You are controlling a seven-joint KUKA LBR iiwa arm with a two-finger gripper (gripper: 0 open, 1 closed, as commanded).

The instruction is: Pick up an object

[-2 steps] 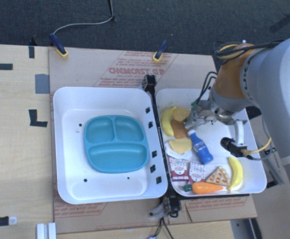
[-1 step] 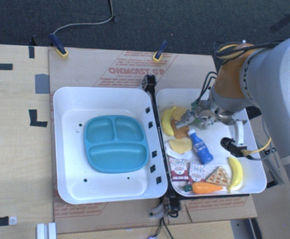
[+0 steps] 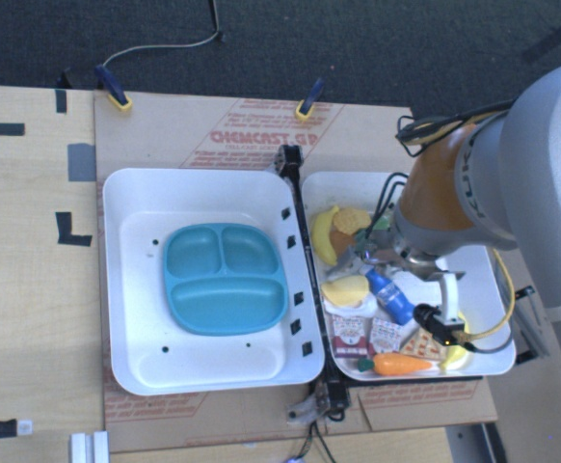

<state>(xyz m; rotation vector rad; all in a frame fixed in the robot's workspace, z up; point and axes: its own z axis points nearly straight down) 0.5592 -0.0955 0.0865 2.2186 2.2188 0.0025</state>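
The right bin [image 3: 497, 287] holds a pile of toy foods. Among them are a yellow banana-like piece [image 3: 323, 237], a tan bun [image 3: 350, 222], a pale yellow lump [image 3: 346, 289], a blue bottle [image 3: 391, 298], an orange carrot [image 3: 402, 364] and two white packets [image 3: 354, 334]. My gripper [image 3: 365, 252] is low over the upper left of this pile, between the bun and the blue bottle. The wrist and its cables hide its tip. I see nothing clearly held in it.
The left bin [image 3: 131, 258] holds a blue divided plate [image 3: 226, 278]. A black divider [image 3: 300, 249] runs between the bins. The grey arm with its orange band [image 3: 444, 177] covers the right bin's upper right. Yellow clamps [image 3: 308, 101] hold the cardboard at the back.
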